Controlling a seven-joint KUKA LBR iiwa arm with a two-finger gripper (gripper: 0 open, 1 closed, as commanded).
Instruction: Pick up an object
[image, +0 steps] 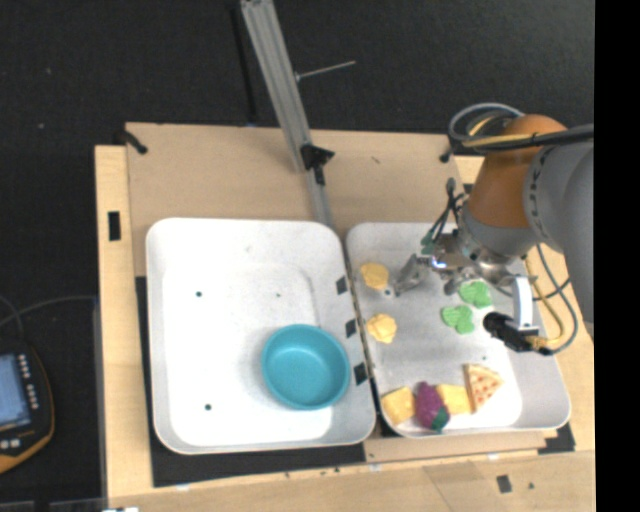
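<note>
While the gripper (408, 276) hangs low over the upper left part of the right bin (540, 425), no object is seen between its fingers; whether they are spread or pressed together cannot be told from the camera view. Several candidate objects lie in that bin: a yellow piece (374, 275) just beside the fingertips, a second yellow piece (381, 326) nearer the bin's left wall, two green pieces (459, 318) (one partly under the wrist), and a crowded group along the near wall consisting of a yellow block (398, 404), a purple grape-like toy (430, 405) and a pizza-slice toy (483, 384).

The upper yellow piece is judged the closest target. A good grasp would be obtained by centring the fingers over it before descent, so that one finger passes on each side. Because this piece lies close to the dividing wall between the bins, the finger on that side should be given room, or the piece may be pushed against the wall instead of being pinched.

Open floor is available in the middle of the right bin, between the green pieces and the yellow pieces. The left bin (180, 250) holds a blue bowl (305, 366) near its lower right corner. A slanted metal pole (285, 100) stands above the bins' far edge and should be avoided on the lift.
</note>
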